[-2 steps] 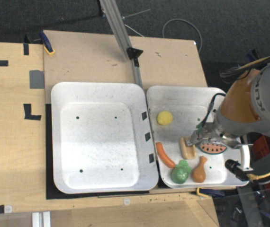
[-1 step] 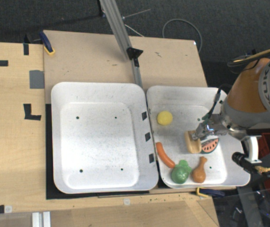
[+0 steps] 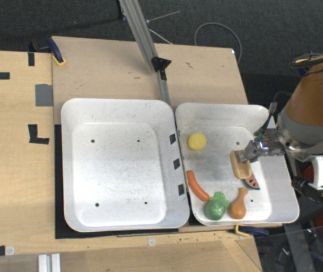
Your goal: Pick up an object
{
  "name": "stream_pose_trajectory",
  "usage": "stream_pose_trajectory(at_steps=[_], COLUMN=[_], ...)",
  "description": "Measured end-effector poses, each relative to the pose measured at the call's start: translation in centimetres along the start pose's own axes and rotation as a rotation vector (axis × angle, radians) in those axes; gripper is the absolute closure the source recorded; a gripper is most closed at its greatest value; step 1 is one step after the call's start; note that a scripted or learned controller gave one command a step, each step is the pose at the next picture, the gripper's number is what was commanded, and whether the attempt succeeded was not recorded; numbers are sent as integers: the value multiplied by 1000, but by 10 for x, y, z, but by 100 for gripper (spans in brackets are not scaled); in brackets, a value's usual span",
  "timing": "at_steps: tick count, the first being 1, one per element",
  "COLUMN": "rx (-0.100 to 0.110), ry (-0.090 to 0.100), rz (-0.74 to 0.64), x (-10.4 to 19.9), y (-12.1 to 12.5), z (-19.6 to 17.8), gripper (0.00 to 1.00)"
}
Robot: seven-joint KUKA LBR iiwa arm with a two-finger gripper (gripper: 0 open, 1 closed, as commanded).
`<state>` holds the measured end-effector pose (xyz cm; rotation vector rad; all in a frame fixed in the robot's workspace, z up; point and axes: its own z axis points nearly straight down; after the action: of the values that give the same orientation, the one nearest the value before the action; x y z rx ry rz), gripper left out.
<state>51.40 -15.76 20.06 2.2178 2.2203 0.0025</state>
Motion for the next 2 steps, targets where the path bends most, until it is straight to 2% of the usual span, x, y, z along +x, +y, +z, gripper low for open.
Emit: stream_pose_trajectory(at_steps=[1,2], rx=[0,6], ry=[0,2], rz=[-1,-4], x=[0,46], y=[1,0], z=[-40,-30], gripper=[100,100])
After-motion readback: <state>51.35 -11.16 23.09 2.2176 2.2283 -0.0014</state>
